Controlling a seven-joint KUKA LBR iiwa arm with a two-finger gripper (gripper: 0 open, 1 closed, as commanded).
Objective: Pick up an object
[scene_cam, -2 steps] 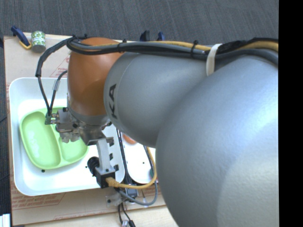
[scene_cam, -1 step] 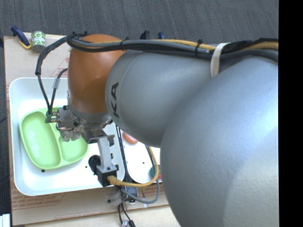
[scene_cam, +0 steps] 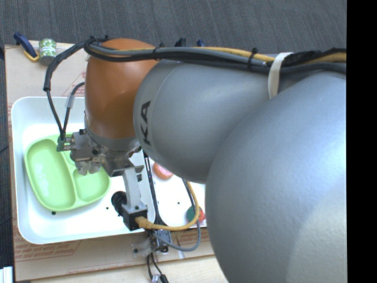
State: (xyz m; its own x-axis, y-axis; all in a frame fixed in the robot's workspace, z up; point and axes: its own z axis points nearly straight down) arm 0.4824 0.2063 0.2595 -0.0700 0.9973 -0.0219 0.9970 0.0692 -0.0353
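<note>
Camera view gives me a white bin [scene_cam: 23, 158] on a brown bench [scene_cam: 35, 258], dark grey floor [scene_cam: 177, 10] beyond. My arm [scene_cam: 235, 134] covers most of it. A green dish [scene_cam: 50, 173] lies in the bin, beside the gripper [scene_cam: 88, 167]; its grip I cannot tell.

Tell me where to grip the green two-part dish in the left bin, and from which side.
Take the green dish by its raised outer rim at the left end, coming straight down from above. It lies flat and shallow in the white bin, and that end looks free of the arm.
</note>
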